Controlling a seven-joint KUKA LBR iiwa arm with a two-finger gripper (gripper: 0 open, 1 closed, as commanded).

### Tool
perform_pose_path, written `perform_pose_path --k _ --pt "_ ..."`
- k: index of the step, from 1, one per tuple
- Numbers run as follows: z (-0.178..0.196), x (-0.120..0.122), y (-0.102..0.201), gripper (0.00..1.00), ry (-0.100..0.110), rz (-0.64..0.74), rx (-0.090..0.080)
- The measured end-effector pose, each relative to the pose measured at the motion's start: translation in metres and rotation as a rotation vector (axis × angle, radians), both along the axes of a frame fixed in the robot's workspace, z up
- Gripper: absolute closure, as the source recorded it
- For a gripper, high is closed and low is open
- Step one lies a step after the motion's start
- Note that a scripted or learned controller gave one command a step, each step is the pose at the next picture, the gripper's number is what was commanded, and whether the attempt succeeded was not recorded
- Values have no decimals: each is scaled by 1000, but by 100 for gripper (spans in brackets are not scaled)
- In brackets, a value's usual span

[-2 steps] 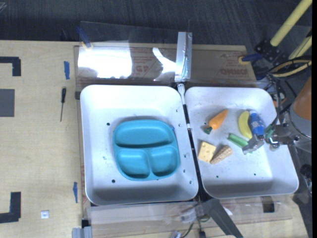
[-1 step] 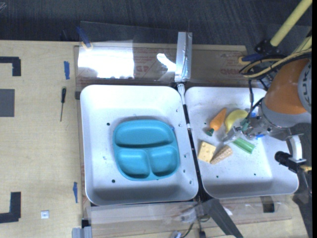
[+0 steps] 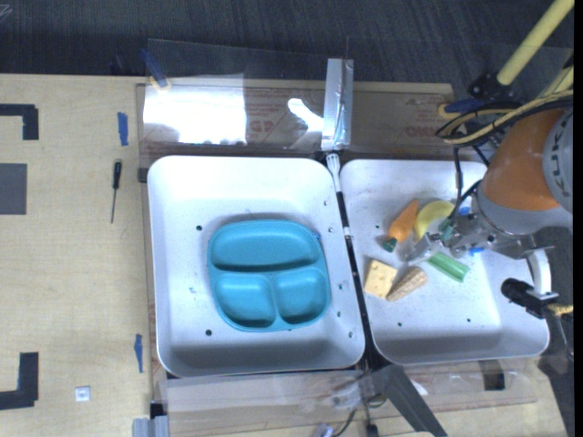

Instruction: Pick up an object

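Green block (image 3: 448, 267) lying lengthwise left-right, claw (image 3: 444, 236) above

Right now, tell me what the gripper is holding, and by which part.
It cannot be told. The gripper is down among the toy foods in the right white bin, beside the green block and the yellow lemon-like piece, but no object visibly sits between its tips.
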State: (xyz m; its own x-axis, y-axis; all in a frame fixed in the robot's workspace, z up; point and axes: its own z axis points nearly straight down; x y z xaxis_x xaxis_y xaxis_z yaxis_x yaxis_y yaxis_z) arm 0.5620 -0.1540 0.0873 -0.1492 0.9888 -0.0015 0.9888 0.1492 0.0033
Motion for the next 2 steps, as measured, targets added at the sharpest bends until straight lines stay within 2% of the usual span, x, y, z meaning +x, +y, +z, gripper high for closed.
perform_pose_path --k 1,2 --pt "12 2 0 100 -8 0 -2" --pt "94 46 60 100 -4 -202 3"
